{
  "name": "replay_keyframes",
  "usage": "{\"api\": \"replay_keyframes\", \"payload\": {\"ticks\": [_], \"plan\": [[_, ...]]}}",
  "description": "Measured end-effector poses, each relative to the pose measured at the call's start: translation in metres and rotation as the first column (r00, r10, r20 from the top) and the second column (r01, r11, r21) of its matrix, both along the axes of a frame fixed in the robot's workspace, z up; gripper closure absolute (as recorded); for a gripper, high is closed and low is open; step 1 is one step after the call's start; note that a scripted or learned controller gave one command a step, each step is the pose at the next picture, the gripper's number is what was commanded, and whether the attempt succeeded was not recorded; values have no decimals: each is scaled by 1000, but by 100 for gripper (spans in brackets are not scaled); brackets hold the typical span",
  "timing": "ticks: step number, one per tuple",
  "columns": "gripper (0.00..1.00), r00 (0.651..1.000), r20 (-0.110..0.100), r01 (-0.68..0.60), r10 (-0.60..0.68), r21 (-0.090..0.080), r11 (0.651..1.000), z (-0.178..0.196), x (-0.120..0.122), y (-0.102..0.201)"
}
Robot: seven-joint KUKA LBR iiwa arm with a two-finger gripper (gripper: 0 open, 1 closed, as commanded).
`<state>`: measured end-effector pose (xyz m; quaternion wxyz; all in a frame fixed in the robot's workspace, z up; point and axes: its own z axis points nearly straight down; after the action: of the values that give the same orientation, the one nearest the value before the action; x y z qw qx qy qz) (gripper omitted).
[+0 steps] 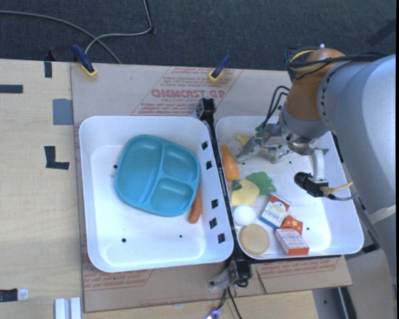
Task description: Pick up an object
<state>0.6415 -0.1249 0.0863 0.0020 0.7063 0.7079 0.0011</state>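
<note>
The claw hovers low in the right bin, its state impossible to tell, with the carrot (long axis running front-to-back) lying just to its left beside the divider.

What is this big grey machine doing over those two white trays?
It is a robot arm trying to pick something up. Its gripper hangs low over the right bin, near the far end, above a heap of toy food: a carrot, a white egg, small cartons. Nothing is visibly in its grasp. The left bin holds a blue divided plate and another carrot.
</note>
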Motion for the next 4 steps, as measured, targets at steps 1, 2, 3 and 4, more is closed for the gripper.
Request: {"api": "replay_keyframes", "payload": {"ticks": [1, 2, 3, 4], "plan": [[0, 1000, 2, 4, -4, -4, 1000, 1, -57, 6], [100, 1000, 2, 1, -1, -3, 1000, 11, -56, 7], [0, 1000, 2, 2, -2, -3, 1000, 11, -56, 7], [0, 1000, 5, 2, -2, 0, 1000, 2, -111, -25]]}}
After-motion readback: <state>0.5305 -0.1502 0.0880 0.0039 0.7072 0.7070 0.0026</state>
